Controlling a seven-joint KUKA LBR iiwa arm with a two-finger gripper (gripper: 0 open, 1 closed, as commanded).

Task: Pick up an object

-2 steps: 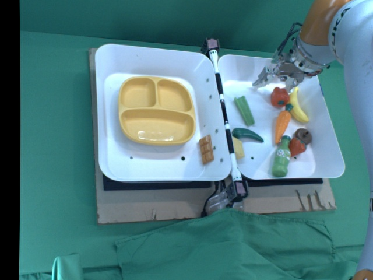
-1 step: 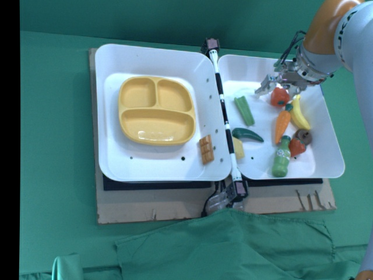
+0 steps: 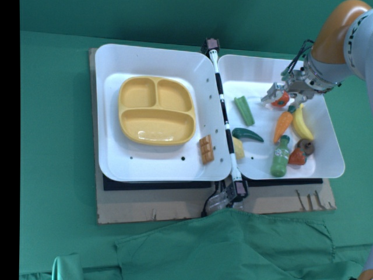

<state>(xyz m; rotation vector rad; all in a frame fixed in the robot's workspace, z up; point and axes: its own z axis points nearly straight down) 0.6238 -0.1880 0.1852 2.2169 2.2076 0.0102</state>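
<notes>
Small red round toy fruit (image 3: 281,100) in right white bin (image 3: 329,150), upper part, seen between silver two-finger gripper (image 3: 281,96) fingers, which appear clamped on it. Just below: orange plastic carrot (image 3: 283,122), yellow banana (image 3: 302,123). Farther left: green celery stick (image 3: 244,110). Left white bin (image 3: 116,156) bears yellow divided plate (image 3: 156,110).

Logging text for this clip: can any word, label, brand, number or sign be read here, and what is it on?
No text can be read in the camera view.
Green bottle: it carries a pale label band, too small and blurred to read.
Arm: a dark mark sits at the frame's right edge, cut off and unreadable.
Yellow divided plate, white bins and toy foods: no print seen.
</notes>
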